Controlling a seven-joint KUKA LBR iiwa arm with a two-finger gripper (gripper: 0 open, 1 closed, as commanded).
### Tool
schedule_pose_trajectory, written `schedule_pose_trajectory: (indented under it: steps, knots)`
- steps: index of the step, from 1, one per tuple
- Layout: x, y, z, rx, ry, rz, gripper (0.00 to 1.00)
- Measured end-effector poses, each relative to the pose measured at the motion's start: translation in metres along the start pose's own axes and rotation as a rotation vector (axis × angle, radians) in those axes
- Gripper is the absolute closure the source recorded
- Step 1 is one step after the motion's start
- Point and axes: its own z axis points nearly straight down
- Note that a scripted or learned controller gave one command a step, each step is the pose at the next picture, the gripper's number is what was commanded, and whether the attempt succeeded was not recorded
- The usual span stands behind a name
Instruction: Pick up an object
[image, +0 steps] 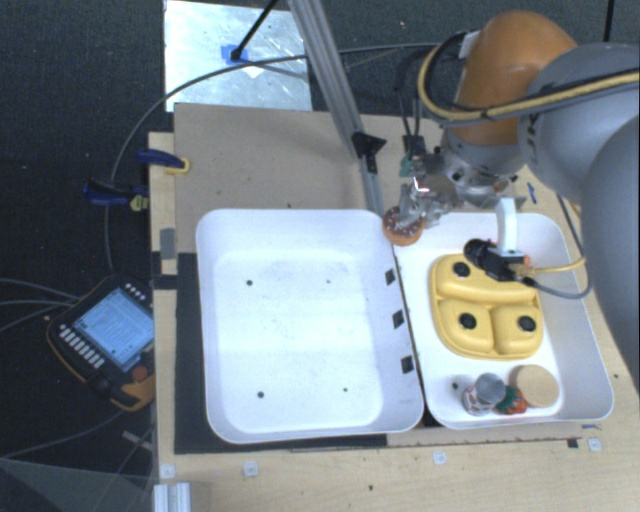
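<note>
Overhead view of a bench with two shallow white bins side by side. The grey arm with its orange band reaches in from the right, and its gripper hangs over the far left corner of the right bin, just beside the edge it shares with the left bin. Whether the jaws are open or closed cannot be made out from this angle. Directly under the gripper tip sits a small brown round piece; it cannot be told whether it is gripped or merely lies at the rim. It looks light and rigid, best pinched across its width. Farther right, in the middle of the same bin, lies a yellow moulded piece with three dark holes, smooth and probably slippery hard plastic, too broad to span, so an edge would be the place to take it. At the near end are a tan disc, flat, light and low, so hard to get under, and just left of it a small grey cylinder, likely to roll if nudged.
</note>
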Motion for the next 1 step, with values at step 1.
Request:
schedule_pose_trajectory:
  steps: [1]
  knots:
    - [0.0600,0.0052,-0.0072,-0.003,0.002,-0.001,1.00]
